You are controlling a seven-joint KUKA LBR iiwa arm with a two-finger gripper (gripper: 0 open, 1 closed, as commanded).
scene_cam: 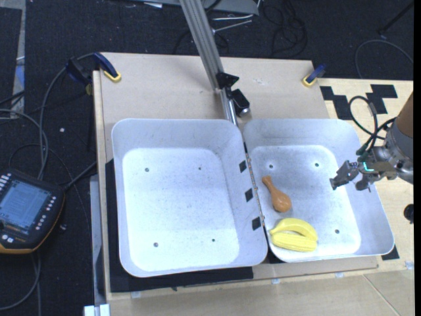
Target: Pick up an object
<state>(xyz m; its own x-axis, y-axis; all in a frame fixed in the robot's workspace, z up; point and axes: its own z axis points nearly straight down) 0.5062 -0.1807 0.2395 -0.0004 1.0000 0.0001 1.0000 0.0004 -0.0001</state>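
Note:
In the right bin (pixel 342 137) lie two objects. An orange-brown drumstick-shaped piece (pixel 277 194) rests near the bin's left wall, its thin end pointing up-left. A yellow banana bunch (pixel 294 235) lies just below it, near the front rim. My gripper (pixel 352 176) hovers over the right side of this bin, well to the right of both objects. Its two dark fingers are spread apart with nothing between them.
The left bin (pixel 131 143) sits beside the right one, joined at a black-clipped seam (pixel 248 193). A slanted metal pole (pixel 207 41) rises behind the bins. A teach pendant (pixel 23 209) lies off the bench at the left. Cables run along the right edge.

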